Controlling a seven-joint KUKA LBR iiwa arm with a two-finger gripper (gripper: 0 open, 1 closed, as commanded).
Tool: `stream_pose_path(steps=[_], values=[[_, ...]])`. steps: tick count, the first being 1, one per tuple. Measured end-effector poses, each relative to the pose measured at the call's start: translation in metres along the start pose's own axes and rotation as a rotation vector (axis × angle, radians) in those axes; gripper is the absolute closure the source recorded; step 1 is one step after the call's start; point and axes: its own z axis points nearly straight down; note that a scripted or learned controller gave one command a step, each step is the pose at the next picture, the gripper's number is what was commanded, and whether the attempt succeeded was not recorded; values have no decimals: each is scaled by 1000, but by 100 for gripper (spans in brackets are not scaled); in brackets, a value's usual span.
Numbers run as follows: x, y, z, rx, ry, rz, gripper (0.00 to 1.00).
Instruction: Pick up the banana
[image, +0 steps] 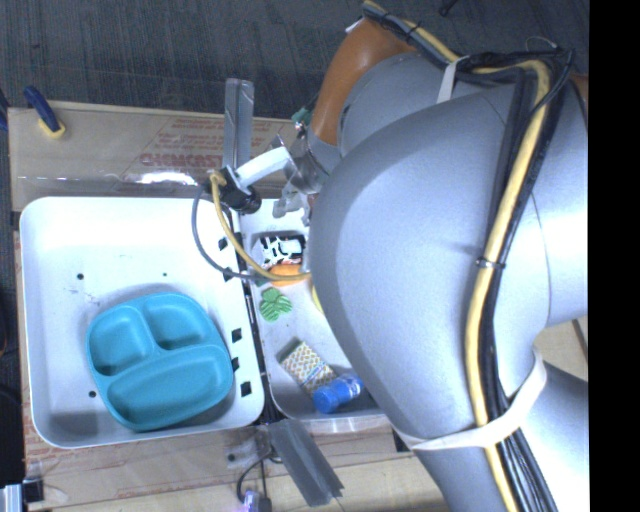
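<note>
My grey arm fills the right half of the camera view and covers most of the right bin (300, 418). Its wrist and gripper (292, 196) hang over the far left corner of that bin, close to the wall between the two bins. Just below the gripper lie a black-and-white thing (283, 245) and an orange thing (286, 268). A thin yellow sliver (312, 293) shows at the arm's edge; I cannot tell whether it is the banana.
A blue divided plate (158, 357) lies in the left bin (60, 235). In the visible strip of the right bin are a green leaf-shaped piece (275, 304), a checkered packet (305, 364) and a blue bottle (336, 394).
</note>
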Motion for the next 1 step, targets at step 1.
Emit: stream_pose_path(steps=[1], values=[[0,0,0,0,0,0,0]])
